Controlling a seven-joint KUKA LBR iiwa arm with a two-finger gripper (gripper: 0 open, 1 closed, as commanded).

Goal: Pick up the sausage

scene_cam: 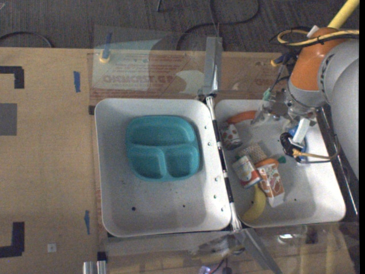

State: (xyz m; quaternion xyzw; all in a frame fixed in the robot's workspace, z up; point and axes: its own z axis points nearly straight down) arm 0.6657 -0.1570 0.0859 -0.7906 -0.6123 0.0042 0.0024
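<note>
The sausage [243, 117] is a short orange-red piece lying at the far left corner of the right bin [319, 204]. My gripper [270, 109] hangs low over the far side of that bin, just right of the sausage's end. The grey wrist with its orange band [311, 67] rises behind it. I cannot make out whether anything touches the sausage.
In the right bin lie a small can [231, 135], a brown waffle-like piece [254, 151], a second can [246, 170], an orange carton [271, 180] and a banana [256, 205]. A teal divided plate [163, 147] sits in the left bin [114, 198]. Cables trail by the wrist.
</note>
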